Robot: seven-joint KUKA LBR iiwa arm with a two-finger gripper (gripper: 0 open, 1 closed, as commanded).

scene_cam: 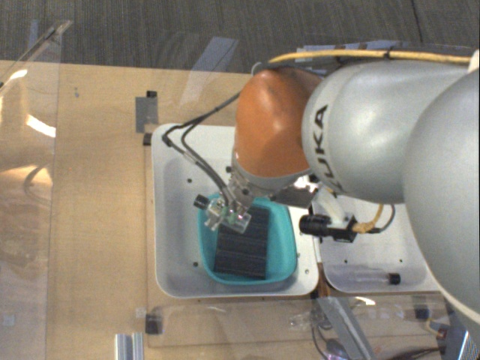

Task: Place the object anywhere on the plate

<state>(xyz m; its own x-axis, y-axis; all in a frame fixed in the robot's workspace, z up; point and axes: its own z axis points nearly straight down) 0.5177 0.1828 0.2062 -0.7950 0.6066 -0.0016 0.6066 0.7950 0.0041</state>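
So, teal plate (281, 257) sits in the left bin (169, 223), toward that bin's near edge. A dark ribbed block (244, 250) lies flat on the plate. The gripper (229, 214) hangs right over the block's far end; can't tell how it is set. Behind it, the grey arm (375, 126) with orange band covers most of the right bin (360, 276).

Count: two white bins (169, 223) on the tabletop (90, 201). One teal plate (283, 238). One dark ridged block (244, 246) on it. One arm (360, 133), one end effector (229, 212).
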